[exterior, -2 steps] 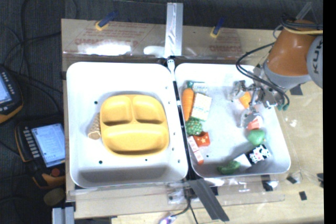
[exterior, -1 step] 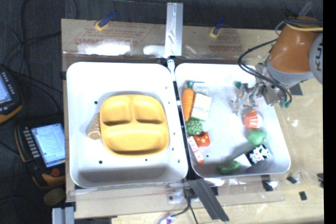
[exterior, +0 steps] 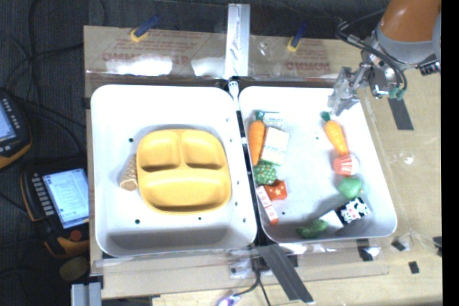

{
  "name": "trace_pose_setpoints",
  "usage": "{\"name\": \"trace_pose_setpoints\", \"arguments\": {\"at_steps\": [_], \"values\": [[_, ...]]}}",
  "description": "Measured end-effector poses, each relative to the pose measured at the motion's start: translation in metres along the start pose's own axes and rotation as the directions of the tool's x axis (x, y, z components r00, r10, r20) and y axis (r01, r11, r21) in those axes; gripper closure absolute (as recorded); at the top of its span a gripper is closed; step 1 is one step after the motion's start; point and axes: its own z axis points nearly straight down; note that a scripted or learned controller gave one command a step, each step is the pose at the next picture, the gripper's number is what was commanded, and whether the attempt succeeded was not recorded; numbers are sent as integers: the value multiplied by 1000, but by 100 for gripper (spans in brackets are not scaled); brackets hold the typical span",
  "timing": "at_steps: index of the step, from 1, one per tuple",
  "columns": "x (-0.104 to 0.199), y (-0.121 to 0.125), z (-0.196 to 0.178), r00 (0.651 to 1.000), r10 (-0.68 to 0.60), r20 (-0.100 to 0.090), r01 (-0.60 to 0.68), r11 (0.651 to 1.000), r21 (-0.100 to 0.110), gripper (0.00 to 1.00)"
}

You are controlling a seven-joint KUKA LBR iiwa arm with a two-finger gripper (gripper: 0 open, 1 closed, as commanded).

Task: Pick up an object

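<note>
Two bins [exterior: 100,154]: yellow tray [exterior: 183,170] (left), toy food [exterior: 336,136] (right).

Yellow tray [exterior: 183,170] in left bin [exterior: 107,111]; toys fill right bin [exterior: 380,175].

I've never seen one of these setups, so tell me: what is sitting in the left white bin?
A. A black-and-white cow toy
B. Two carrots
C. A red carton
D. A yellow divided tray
D: the yellow divided tray lies in the left bin, with a small cone-like piece at its left edge; the carrots and cartons are all in the right bin.
</note>
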Motion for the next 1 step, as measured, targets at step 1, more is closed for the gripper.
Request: {"name": "trace_pose_setpoints", "arguments": {"at_steps": [1], "values": [[0,0,0,1000,0,-1,0,1000,0,0]]}}
